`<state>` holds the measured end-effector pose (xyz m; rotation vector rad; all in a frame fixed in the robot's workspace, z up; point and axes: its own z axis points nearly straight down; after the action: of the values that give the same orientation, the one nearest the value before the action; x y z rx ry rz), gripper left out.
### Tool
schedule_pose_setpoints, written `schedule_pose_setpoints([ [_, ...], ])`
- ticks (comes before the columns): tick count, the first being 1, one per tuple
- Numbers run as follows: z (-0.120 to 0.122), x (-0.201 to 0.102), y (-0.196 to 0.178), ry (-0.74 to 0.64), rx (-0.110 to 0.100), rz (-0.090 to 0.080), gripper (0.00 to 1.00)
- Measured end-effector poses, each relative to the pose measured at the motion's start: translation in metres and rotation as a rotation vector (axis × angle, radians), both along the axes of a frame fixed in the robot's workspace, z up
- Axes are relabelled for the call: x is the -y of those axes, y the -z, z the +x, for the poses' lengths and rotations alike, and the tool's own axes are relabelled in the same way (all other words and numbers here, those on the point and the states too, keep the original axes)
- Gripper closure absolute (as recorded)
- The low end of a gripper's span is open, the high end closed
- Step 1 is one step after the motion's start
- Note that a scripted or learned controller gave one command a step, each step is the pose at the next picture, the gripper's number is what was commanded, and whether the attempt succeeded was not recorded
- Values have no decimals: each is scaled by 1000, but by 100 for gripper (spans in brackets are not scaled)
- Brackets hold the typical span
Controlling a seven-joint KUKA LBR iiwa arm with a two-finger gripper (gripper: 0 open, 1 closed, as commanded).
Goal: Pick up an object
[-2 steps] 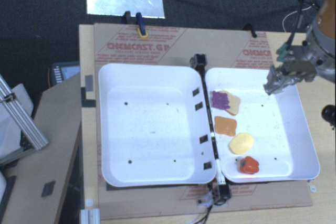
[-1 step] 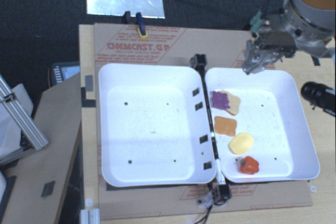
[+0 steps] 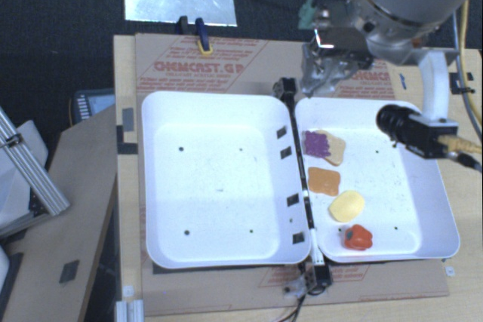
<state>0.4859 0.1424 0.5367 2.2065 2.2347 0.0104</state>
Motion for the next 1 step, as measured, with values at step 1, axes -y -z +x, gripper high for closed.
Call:
schedule_pose_setpoints([
  [1,0,-67,2,2,-4,-1,100],
])
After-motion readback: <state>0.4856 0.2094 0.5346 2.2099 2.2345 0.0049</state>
